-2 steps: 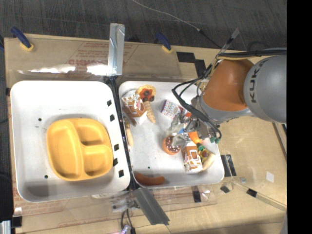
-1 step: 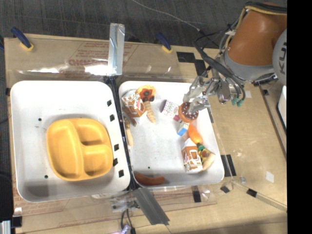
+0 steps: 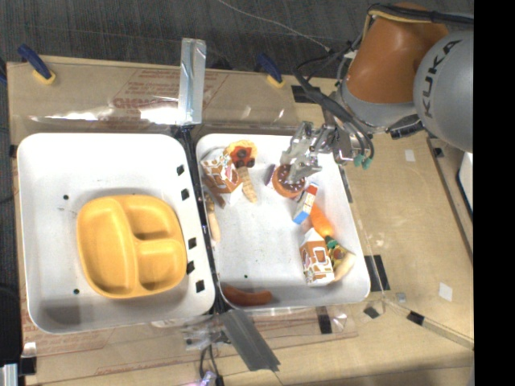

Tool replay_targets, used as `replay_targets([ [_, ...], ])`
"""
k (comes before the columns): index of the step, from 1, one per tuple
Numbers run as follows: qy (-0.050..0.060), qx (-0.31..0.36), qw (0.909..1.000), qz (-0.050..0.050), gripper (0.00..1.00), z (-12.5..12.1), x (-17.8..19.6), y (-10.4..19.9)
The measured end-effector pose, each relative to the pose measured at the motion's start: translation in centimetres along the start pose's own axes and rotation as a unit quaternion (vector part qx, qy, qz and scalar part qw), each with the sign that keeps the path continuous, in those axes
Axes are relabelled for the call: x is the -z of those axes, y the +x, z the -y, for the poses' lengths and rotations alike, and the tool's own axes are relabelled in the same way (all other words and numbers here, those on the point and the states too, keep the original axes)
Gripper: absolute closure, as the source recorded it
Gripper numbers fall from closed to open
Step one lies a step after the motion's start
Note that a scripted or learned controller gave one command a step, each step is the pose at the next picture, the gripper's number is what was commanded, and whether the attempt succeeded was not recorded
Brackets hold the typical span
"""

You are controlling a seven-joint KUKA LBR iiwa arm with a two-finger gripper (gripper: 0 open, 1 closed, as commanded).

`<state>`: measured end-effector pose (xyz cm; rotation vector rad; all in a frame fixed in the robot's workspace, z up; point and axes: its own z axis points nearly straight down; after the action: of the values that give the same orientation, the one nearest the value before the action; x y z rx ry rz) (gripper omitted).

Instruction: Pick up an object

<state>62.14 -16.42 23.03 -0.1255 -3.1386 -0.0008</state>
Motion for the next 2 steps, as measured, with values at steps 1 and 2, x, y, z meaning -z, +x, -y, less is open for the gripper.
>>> replay_targets([
  [1,0.001,0.002,1.0000,0.003,1.00,-0.1,1.3,-0.2],
  [2,0.002,0.005,1.0000,0.005,1.00,-0.2,2.4,-0.3],
])
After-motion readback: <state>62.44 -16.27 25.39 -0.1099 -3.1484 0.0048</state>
